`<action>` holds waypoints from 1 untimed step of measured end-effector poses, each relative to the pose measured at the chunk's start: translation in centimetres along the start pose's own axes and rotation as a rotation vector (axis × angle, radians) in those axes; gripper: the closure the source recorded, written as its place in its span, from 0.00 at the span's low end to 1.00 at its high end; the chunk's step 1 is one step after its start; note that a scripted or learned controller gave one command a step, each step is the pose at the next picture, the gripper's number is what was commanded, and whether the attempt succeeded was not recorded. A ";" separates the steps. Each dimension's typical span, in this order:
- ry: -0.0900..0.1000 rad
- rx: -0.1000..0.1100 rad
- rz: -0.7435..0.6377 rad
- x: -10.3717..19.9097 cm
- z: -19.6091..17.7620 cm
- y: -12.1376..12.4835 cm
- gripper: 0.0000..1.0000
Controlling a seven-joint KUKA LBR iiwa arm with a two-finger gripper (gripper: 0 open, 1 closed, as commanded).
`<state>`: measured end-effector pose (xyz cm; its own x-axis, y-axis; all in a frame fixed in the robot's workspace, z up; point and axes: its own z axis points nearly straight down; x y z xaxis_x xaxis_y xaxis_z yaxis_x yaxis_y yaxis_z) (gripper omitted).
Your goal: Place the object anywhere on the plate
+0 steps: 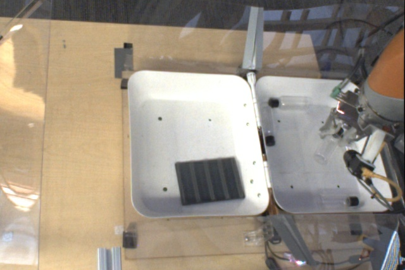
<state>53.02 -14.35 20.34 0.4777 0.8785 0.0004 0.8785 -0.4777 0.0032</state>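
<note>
The plate [209, 180] is a dark ribbed rectangle lying flat in the front part of the left bin [145, 136]. In the right bin [297, 174] lie clear tubes with black caps: one near the back left [285, 102] and one along the front edge [338, 201]. A small black piece [269, 140] sits by the bin's left wall. My gripper [333, 128] hangs low over the right side of the right bin, below the orange band [387, 73]. A faint clear object [323, 152] lies just in front of it; contact is too blurred to judge.
A grey metal bar [253, 38] stands behind the gap between the bins. Cables [370, 175] trail from the wrist over the right bin's right side. A dark bracket [124, 60] sits behind the left bin's corner. Wooden bench [69, 155] spreads to the left.
</note>
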 end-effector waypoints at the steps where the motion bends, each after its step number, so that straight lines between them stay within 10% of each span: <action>1: -0.001 0.003 -0.086 9.2 5.3 7.0 1.00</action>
<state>63.59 -9.65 15.03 0.4000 0.9165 -0.0003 0.9165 -0.4000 0.0006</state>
